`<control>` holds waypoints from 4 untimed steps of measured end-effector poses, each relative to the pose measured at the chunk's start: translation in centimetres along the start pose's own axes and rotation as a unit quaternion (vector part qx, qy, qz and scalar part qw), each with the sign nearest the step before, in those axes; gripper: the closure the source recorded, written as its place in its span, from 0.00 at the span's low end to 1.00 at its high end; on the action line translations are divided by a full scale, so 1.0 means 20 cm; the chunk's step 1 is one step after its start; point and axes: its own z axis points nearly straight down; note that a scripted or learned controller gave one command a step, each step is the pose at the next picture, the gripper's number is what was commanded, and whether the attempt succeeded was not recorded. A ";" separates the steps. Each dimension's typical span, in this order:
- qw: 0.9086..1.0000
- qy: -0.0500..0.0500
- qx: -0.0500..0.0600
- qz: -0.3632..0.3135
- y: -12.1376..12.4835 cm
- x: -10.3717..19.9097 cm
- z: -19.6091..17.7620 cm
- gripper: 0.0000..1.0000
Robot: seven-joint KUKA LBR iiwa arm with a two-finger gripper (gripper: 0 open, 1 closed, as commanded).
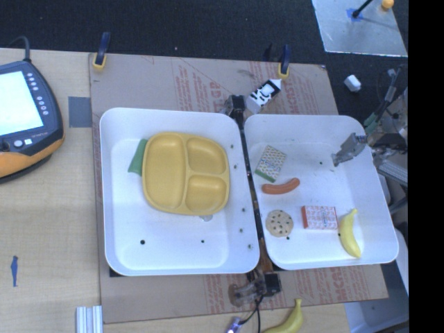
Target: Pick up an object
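- Hanging over the top right part of the right bin (326, 127), the gripper (345, 151) is a small grey shape at the end of the arm, and I see nothing held in it.
- I cannot tell from here how the gripper is set; it is too small and blurry.
- The nearest thing to it is the hot dog (280, 185), lying flat and slanted, down and to the left of the gripper.
- Just above the hot dog sits a little checkered packet (270, 162), near the left wall of the same bin.
- Lower down are a round cookie (279, 223), a red and white box (320, 217) beside it, and a yellow banana (348, 233) by the bottom right corner.
- To do this well, I think the gripper should pick one thing that lies apart from the others, come straight down over its middle, and squeeze across its thin side.
- The banana sits close to the box, so that one may be harder to grab cleanly.
- The arm (388, 148) comes in from the right and leans down and left into the bin.
- The left bin (111, 186) holds a yellow tray (186, 172) with three parts and a green thing (137, 157) tucked under its left edge.
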 end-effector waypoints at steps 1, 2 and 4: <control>1.000 0.000 0.001 -0.001 -0.21 -0.02 0.74 0.00; 1.000 0.000 -0.001 -0.002 -0.13 0.24 0.59 0.00; 1.000 0.000 -0.001 0.000 0.14 0.06 0.72 0.00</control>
